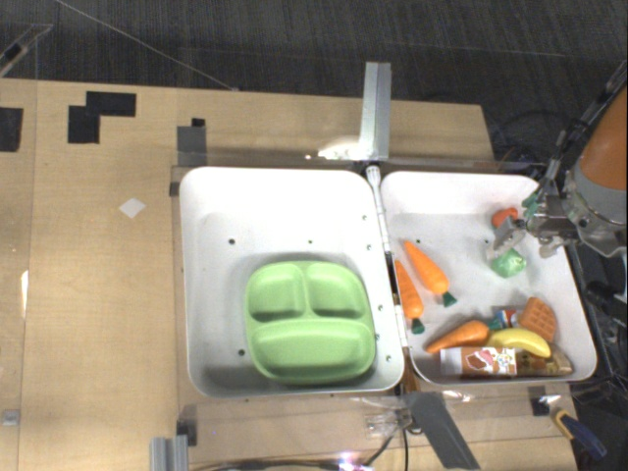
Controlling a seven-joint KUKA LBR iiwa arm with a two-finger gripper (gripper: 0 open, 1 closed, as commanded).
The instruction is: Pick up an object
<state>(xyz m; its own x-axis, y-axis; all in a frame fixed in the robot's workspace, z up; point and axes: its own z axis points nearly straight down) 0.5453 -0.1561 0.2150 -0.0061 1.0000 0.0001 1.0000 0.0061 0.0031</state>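
Bench w/ two white bins; landmark taken as the centre divider (379,253) between them. Left of divider: left bin (211,214) holds a green three-compartment plate (310,320), lying flat, toward the near half, close to the divider. Right of divider: right bin (432,199) holds the loose items. Just beside the divider, a small carrot (408,297) lies roughly parallel to it; a second carrot (428,271) sits a bit further right, angled, green top pointing down-right. Third carrot (458,336) lies further right and nearer the front wall, tip toward the divider. Beyond it: banana (521,341), waffle-like brown piece (538,316) behind the banana, and a bottle w/ brown-and-white label (500,362) on its side along the front wall, touching or nearly touching the banana. Well right of the divider, near the bin's far-right side: gripper (530,226) low over the bin floor, arm entering from right. A green lump (508,262), poss. a toy vegetable, lies just below the gripper; a small orange-red item (504,216) sits at its left edge. Finger spacing: cannot tell, view too small and cluttered; nothing confirmed held.
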